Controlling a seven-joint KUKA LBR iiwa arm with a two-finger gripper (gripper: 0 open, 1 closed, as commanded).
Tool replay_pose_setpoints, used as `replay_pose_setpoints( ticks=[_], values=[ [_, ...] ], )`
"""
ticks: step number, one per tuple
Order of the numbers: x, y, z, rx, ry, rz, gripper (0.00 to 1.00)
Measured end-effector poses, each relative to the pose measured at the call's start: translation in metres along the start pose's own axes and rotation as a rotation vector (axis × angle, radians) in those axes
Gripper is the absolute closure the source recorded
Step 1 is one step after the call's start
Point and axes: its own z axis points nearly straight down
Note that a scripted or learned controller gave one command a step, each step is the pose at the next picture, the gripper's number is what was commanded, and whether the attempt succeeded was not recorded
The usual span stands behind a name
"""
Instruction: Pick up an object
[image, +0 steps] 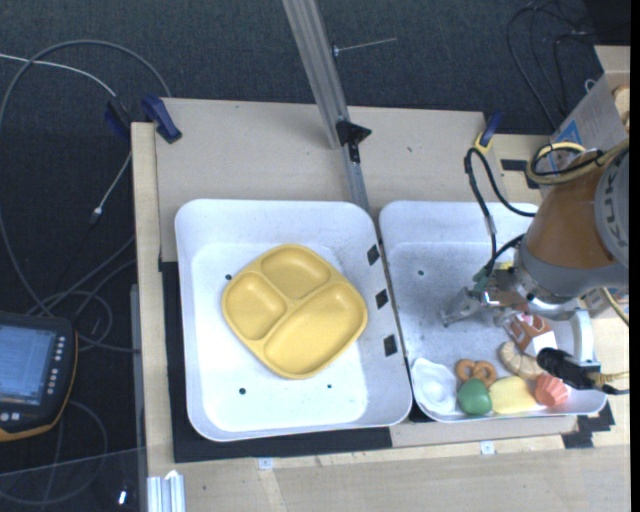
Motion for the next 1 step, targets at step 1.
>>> replay_pose_setpoints(
  ticks=[1],
  values=[
    [-0.0005, 0.0022, -0.0143, -0.009, -0.002, -0.001, 1.00]
  ],
)
